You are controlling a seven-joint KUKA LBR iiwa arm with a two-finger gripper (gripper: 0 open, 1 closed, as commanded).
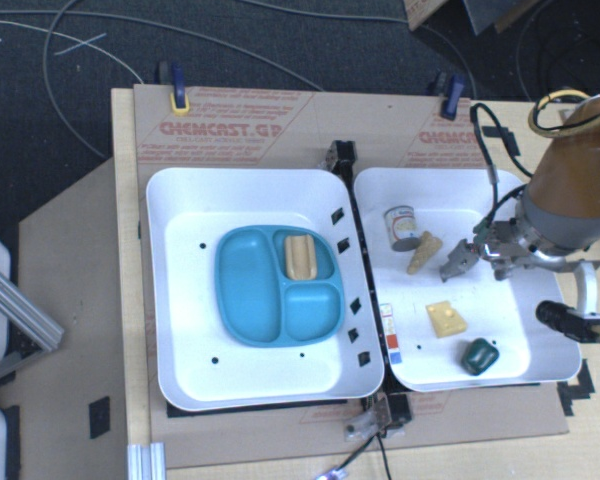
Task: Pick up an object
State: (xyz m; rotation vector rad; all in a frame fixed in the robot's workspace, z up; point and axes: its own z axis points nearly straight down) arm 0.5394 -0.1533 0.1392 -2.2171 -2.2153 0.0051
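Gripper [472, 259] sits over the right bin [510, 190], reaching in from the right, its two fingers spread apart with nothing between them. From my screen the fingertips point left, toward the tan wedge-shaped piece [424, 252], which lies just beside them, near but apart. Above that wedge I see a small clear cup [401, 225] lying on the bin floor. Nearer the front wall rests a yellow cheese-like block [445, 318], well below the fingers, and a dark green rounded object [479, 356] lies near the front right corner. A small red and blue strip [390, 332] lies along the left wall of that bin. In the left bin [180, 278] I see a blue divided plate [278, 286] with a tan bread-like piece [300, 257] in its upper right compartment.
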